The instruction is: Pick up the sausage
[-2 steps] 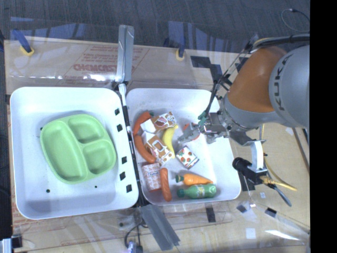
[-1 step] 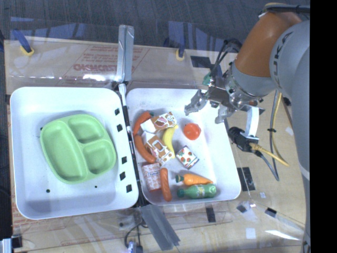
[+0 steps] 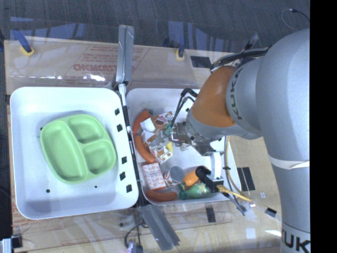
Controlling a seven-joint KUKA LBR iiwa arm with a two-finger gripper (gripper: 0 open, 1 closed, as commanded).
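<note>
- Pincer (image 3: 172, 132) hangs low over the middle of the right bin (image 3: 158, 93), above a heap of small packets (image 3: 154, 176). Can't tell if it is open or closed; nothing seen gripped.
- Sausage (image 3: 144, 147): orange-red, curved, lying along the right bin's left wall, just beside the pincer.
- 1 darker sausage-like piece (image 3: 161, 196) lies at the same bin's near edge.
- Step in hand, my read: approach, grasp not yet made.
- To do it well: shift toward the left wall, set the pincer across the sausage's short axis at mid-length, and drop straight down.
- The wall is close, so there is little room on that side. Packets touching the sausage may get dragged.
- Risk: a round, smooth skin could roll or slip out.
- Left bin (image 3: 26, 115) holds 1 green plate (image 3: 79, 147) with 3 compartments, well apart from the pincer.
- Worktop (image 3: 63, 62) is pale with red print on it. Dark floor lies beyond its far edge.
</note>
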